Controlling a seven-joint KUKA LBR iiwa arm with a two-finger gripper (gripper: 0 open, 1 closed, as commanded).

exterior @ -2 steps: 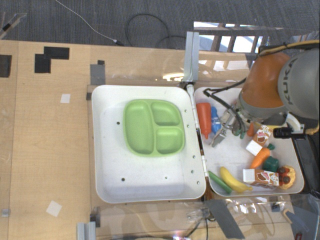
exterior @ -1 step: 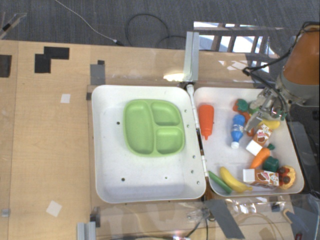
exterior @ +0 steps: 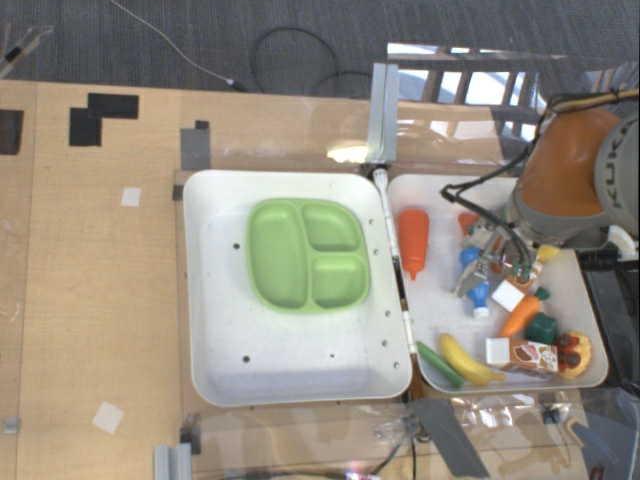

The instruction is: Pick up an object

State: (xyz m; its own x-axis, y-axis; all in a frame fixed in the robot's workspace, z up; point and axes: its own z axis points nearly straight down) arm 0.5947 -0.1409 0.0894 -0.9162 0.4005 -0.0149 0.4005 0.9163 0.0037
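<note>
Gripper (exterior: 489,268) low in right bin (exterior: 440,318), partly masked by arm (exterior: 565,173). Fingers' state: cannot tell. Blue toy (exterior: 470,259) half hidden beside it.

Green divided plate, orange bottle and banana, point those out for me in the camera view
green divided plate (exterior: 305,255), camera view, on the ridge between its compartments.
orange bottle (exterior: 413,236), camera view, on the middle of its body.
banana (exterior: 466,360), camera view, on its curved middle.

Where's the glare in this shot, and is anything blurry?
In the camera view, glare falls on the clear panel behind the right bin and as a bright spot on the bench beside the metal post; the gripper and the toys under it look soft; the green divided plate is sharp.
</note>
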